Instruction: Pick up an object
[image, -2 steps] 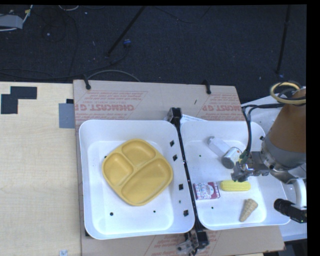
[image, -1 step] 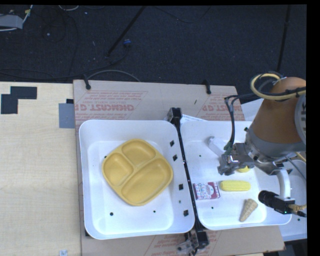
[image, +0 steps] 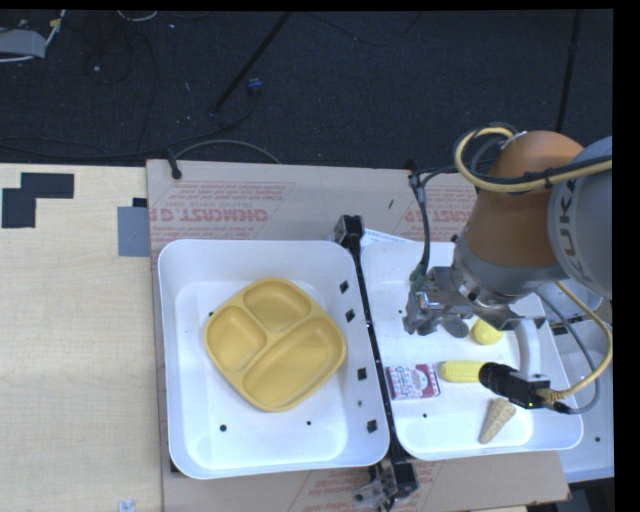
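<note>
We are viewing both bins from above. The gripper (image: 428, 318) is hanging over the right bin (image: 445, 428), close to that bin's left wall. We cannot tell whether the gripper is released or clenched.

Four candidate objects are lying on the floor of the right bin:
- A small yellow rounded piece (image: 487, 332) is sitting just beside the gripper, on its right in the view.
- A corn cob (image: 458, 372) is lying crosswise, nearer the camera than the gripper.
- A red and white packet (image: 412, 381) is lying flat just left of the cob, near the left wall.
- A pale cone (image: 494, 421) is lying near the front wall, with its tip pointing toward the front.

In the left bin (image: 200, 425), a yellow three-compartment plate (image: 275, 343) is resting near the middle, well apart from the gripper.
</note>
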